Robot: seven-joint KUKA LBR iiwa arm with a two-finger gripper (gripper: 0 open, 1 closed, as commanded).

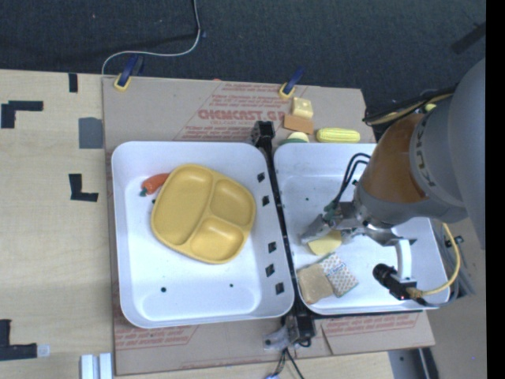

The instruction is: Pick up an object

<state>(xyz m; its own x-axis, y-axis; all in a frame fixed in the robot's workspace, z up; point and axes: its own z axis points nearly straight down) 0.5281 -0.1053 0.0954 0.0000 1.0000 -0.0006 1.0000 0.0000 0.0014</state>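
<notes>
- A robotics lab or test bench is showing here, not a home.
- A grey industrial arm (430, 160) with an orange band is reaching over two white bins (126, 235) sitting side by side.
- The bins are resting on printed cardboard (229, 109) clamped to a pale wooden surface (47, 235).
- Black tape marks (79, 186) are lying on that surface, and a white cable (170, 52) is trailing across dark carpet (79, 14).

yellow divided plate (203, 213), orange carrot (155, 182)
</notes>
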